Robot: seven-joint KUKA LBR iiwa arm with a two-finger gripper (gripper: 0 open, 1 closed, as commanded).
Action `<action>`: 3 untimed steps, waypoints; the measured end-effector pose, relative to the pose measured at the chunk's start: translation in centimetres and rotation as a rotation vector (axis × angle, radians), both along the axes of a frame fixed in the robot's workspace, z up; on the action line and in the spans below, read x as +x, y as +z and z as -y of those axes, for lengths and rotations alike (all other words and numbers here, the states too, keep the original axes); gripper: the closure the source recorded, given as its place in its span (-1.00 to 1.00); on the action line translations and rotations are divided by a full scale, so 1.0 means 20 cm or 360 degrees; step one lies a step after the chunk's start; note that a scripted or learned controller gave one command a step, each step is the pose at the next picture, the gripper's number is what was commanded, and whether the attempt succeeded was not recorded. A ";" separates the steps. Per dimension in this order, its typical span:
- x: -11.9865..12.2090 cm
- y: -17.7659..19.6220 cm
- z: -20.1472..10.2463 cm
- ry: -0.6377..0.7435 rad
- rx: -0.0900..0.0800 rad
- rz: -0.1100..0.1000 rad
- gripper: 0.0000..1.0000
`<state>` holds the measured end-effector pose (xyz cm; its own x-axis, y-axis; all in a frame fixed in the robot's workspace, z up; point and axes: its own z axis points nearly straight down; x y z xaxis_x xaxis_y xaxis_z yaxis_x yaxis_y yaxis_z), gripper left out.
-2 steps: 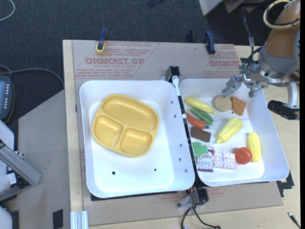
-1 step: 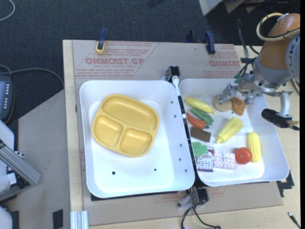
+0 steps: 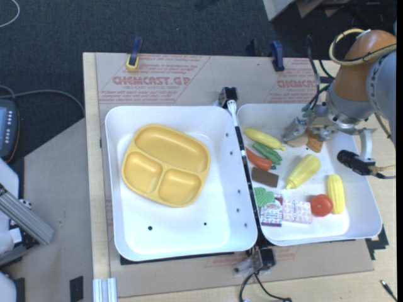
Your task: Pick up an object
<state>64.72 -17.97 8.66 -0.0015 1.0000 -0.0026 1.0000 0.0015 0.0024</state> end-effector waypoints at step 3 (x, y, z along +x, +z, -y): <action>0.05 0.71 0.05 -0.0001 -0.0001 0.0013 1.00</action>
<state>65.79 -18.98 22.90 -0.0008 1.0000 -0.0034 0.9999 0.0008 0.0104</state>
